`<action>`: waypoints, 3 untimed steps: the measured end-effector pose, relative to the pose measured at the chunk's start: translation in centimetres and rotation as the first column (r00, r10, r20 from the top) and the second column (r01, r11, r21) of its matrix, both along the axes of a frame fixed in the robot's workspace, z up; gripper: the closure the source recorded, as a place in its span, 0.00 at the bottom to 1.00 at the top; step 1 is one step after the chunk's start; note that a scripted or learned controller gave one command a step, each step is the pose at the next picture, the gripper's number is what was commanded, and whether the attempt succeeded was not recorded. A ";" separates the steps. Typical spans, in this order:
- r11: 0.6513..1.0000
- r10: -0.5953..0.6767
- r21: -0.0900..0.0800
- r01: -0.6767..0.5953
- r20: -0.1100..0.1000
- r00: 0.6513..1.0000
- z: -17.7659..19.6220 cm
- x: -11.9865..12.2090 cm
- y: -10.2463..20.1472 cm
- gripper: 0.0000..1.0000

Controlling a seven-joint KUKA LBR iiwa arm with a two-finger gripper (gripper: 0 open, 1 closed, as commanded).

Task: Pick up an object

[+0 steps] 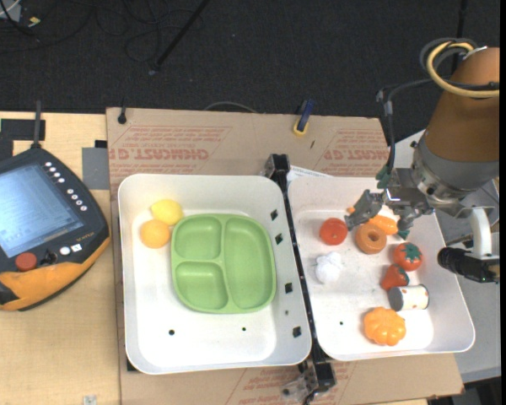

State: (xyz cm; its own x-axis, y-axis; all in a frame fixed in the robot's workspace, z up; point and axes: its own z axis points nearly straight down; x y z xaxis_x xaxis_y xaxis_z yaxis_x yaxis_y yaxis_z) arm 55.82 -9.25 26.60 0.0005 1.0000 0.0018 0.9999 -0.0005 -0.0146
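My gripper (384, 213) hangs over the back half of the right bin (455, 327), open, with its fingers spread wide. Just under it, between the fingers, lies a small orange piece (387, 224), and whether they touch it I cannot tell. A brown doughnut (372, 240) sits right in front of that piece. A red tomato (333, 231) lies to the left. To the right are a red fruit with a green stalk (407, 256) and a strawberry (395, 277). Nearer the front lie a white crumpled lump (328, 267), a black-and-white cylinder (410, 298) and an orange pumpkin (383, 326).
The left bin (143, 327) holds a green divided plate (222, 262), a yellow lemon (165, 211) and an orange (154, 234). A black clip rail (288, 251) runs between the bins. A teach pendant (34, 226) lies on the bench at the far left.
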 end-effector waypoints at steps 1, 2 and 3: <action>1.000 0.002 -0.001 -0.002 0.011 1.000 0.6 0.2 0.0 0.00; 1.000 0.002 0.000 -0.002 0.006 1.000 -3.8 -0.1 -0.2 0.00; 1.000 0.001 0.000 -0.001 0.008 1.000 -8.8 0.0 -1.0 0.00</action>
State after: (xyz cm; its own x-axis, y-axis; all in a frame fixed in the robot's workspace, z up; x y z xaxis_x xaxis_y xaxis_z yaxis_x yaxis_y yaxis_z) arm 55.79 -10.27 17.85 -0.0009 1.0000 0.0013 1.0000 0.0009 -0.0066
